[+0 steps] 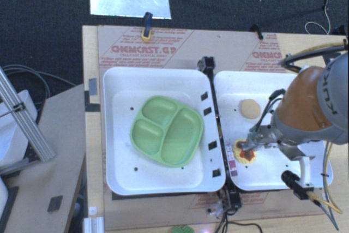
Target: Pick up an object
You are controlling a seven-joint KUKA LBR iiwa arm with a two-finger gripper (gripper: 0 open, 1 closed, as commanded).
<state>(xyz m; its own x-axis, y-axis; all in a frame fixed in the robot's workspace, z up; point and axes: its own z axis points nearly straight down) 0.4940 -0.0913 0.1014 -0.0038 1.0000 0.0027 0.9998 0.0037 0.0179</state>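
Reaching in from the right, my end effector [250, 144] hangs low over the right bin [232, 84], directly above a small red and yellow object [245, 154] lying near that bin's left wall; whether I am clenched, released or touching it, I cannot tell from this angle. A round tan object [250, 108] lies apart from it, further up the same bin. The left bin [117, 84] holds a green divided plate [167, 131], tilted askew. Both bins rest side by side on the table [180, 43]
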